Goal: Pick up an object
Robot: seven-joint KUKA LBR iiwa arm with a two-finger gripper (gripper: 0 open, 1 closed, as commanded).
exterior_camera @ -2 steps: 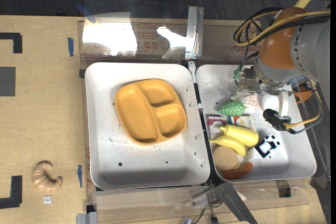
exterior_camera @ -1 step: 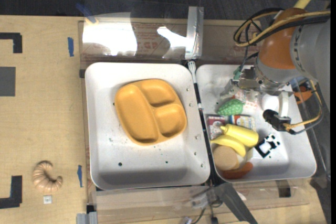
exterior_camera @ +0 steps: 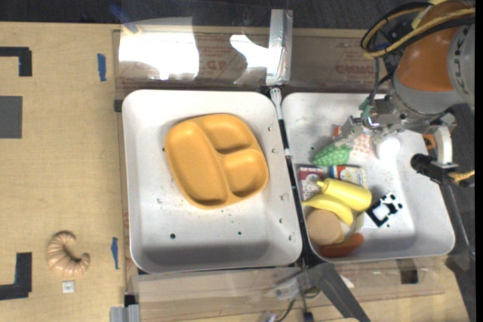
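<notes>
The right bin point(exterior_camera: 423, 226) holds a pile of objects. A yellow banana point(exterior_camera: 343, 196) lies across a red and white packet point(exterior_camera: 313, 179). Above them are a green leafy item point(exterior_camera: 330, 155) and a pale red-dotted item point(exterior_camera: 364, 145). At the front edge lie a round tan item point(exterior_camera: 326, 226) and a red piece point(exterior_camera: 349, 241). A black and white cube point(exterior_camera: 383, 209) rests to the right of the banana. My gripper point(exterior_camera: 367, 121) hangs low over the bin's far part, just above the pale red-dotted item. The view shows nothing held in it.
A yellow divided plate point(exterior_camera: 216, 158) lies in the left bin point(exterior_camera: 147, 230). A croissant-shaped toy point(exterior_camera: 68, 253) lies on the bench at the lower left. A clear plastic sheet point(exterior_camera: 200, 41) stands behind the bins. Yellow and black cables point(exterior_camera: 392, 26) loop off the arm point(exterior_camera: 426, 64).
</notes>
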